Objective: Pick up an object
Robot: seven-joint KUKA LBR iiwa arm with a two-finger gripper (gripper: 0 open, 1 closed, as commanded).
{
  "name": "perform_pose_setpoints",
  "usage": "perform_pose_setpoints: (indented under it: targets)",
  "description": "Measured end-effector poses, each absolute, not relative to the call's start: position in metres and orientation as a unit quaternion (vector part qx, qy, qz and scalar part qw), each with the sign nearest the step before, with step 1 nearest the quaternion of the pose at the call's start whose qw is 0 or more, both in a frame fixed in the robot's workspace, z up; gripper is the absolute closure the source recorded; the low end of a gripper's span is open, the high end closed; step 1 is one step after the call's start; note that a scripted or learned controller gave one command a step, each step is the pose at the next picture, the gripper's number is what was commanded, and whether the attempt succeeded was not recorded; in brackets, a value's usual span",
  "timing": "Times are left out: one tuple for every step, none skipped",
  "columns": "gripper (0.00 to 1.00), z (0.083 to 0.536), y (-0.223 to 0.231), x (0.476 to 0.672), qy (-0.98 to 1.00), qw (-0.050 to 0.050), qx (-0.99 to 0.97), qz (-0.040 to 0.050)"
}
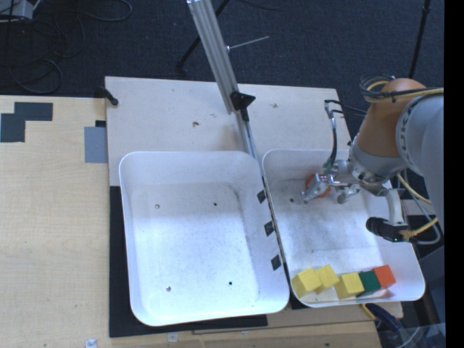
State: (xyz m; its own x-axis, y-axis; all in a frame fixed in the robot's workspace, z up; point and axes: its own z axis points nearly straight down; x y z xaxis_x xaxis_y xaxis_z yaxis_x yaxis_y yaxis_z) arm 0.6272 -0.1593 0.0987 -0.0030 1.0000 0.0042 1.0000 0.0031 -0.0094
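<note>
White bins: two, side by side; blocks line the right bin's near edge.
Gripper: low over that bin's far half, well apart from the blocks, holding nothing visible.
Fingers: cannot tell.

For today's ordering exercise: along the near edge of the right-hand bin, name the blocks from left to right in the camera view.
Yellow block → second yellow block → third yellow block → green block → orange block.
</note>
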Motion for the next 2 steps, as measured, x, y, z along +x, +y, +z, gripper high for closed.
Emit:
perform_pose_setpoints:
  targets:
    - [0.0,0.09,-0.148,0.637,-0.708,0.001,-0.706,0.0005]
    - [1.0,0.1,-0.148,0.637,-0.709,0.001,-0.706,0.0012]
